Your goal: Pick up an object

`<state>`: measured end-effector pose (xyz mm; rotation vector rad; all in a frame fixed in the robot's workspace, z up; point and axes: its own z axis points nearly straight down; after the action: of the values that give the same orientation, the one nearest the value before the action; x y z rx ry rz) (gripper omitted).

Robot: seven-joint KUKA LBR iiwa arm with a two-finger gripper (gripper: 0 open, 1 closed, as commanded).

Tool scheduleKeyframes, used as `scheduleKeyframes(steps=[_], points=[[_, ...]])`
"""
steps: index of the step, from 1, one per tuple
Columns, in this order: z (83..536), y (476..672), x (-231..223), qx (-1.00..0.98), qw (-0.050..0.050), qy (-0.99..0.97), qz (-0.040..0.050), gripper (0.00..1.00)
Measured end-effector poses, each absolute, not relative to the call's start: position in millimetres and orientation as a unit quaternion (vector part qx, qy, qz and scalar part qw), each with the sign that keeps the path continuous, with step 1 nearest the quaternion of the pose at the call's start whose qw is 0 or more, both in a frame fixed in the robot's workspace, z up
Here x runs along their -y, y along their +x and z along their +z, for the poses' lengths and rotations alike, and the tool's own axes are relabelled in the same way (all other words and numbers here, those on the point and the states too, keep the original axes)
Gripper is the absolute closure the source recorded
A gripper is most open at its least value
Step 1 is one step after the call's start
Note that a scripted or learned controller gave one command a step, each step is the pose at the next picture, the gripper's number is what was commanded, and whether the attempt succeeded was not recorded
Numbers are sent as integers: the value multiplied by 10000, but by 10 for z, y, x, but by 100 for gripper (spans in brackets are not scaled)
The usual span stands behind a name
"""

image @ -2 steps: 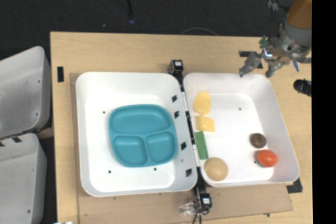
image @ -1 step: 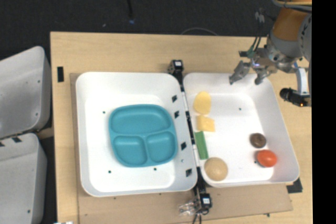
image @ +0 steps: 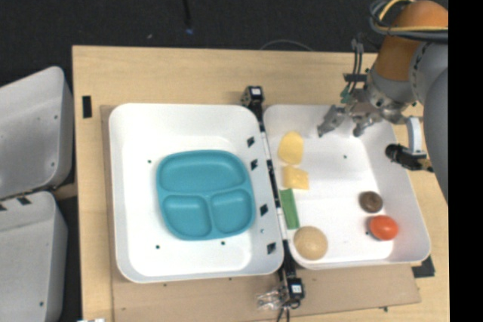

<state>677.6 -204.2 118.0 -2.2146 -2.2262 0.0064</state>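
Objects wait in the right bin (image: 407,196); none sits between the jaws, which stand apart. The gripper (image: 344,122) hangs at 12 o'clock, probably ready to descend. Nearest, toward 8 o'clock, lies the yellow piece (image: 290,147).

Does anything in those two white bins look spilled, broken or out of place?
Nothing stands out. The blue tray lies flat in the left bin. The small food items, among them a red one and a green stick, lie apart in the right bin.
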Motion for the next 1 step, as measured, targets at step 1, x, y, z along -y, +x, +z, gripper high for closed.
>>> scheduleKeyframes(steps=[1], points=[[1346, 6799, 2060, 7100, -44, -7042, 10, 100]])
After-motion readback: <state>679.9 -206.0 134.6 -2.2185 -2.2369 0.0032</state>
